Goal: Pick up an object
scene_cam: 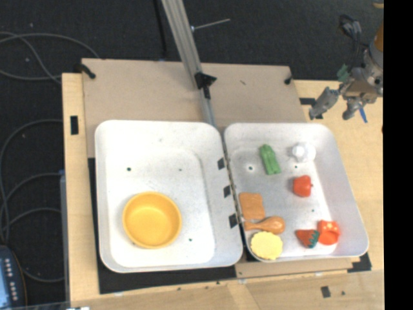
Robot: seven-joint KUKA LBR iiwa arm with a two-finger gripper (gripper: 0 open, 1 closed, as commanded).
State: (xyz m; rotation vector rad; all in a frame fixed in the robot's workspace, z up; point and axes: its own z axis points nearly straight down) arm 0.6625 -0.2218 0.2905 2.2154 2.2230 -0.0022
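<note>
Green block (270, 159) upright in right bin (342, 173) (long axis near-far), hand (337, 105) open

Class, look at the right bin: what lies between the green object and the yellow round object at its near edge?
In the camera view, between the green object and the yellow round object lie an orange-brown square piece and a tan drumstick-shaped piece.

You look at robotics lab or test cell, not home. Plywood bench (161, 95) stands on dark carpet, loose black cables (26, 50) trailing across floor at left. Aluminium extrusion post (184, 34) rises behind two shallow white bins (155, 141). Plastic toy food (270, 159) and yellow bowl (152, 219) serve as test props. Robot gripper (342, 105) hangs at bench's right edge.
</note>
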